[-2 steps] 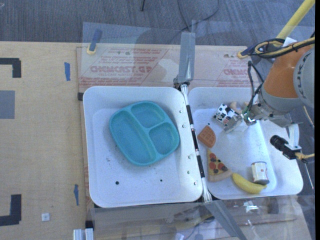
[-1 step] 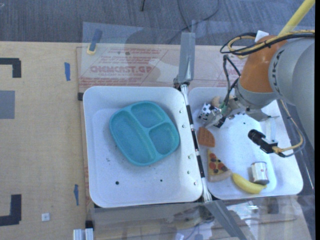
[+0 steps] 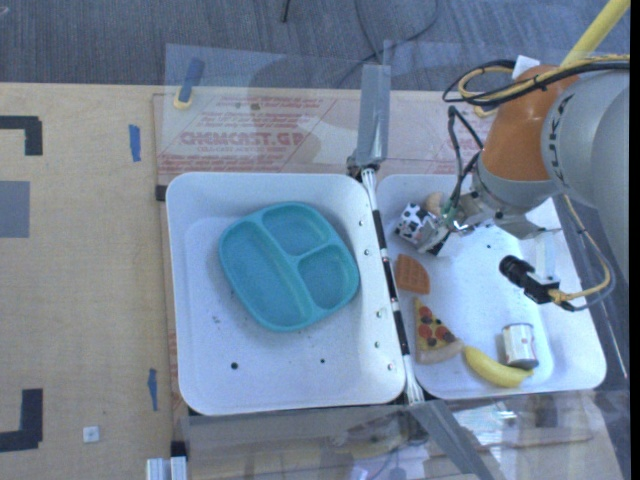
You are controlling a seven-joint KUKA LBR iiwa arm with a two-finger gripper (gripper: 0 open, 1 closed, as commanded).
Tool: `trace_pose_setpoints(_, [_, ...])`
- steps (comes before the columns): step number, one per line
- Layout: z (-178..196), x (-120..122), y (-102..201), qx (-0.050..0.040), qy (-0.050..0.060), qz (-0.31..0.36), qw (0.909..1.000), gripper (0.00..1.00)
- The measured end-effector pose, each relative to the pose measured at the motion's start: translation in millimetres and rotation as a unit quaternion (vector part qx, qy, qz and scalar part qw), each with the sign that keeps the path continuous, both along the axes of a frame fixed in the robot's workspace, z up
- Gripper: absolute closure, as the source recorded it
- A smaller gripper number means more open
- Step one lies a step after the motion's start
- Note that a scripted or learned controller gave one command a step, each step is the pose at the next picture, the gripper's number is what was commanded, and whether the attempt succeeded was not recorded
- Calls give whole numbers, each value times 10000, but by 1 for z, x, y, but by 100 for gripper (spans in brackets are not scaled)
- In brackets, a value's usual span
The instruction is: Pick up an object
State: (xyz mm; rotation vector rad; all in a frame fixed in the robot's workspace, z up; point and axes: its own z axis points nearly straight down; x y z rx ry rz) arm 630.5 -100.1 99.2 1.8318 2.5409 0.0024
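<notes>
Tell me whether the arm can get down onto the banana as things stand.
Probably yes. The banana lies uncovered at the right bin's near edge, touching only a small metal can, and the arm already hangs over that bin.

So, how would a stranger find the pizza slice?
Look in the right bin, along its left wall. The pizza slice lies near the front, below an orange wedge and left of the banana. It alone is a triangle with red and dark toppings.
</notes>
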Motion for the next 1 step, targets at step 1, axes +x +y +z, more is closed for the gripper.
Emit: trace_pose_setpoints(1, [114, -13, 35, 17, 33, -678, 9977, 100])
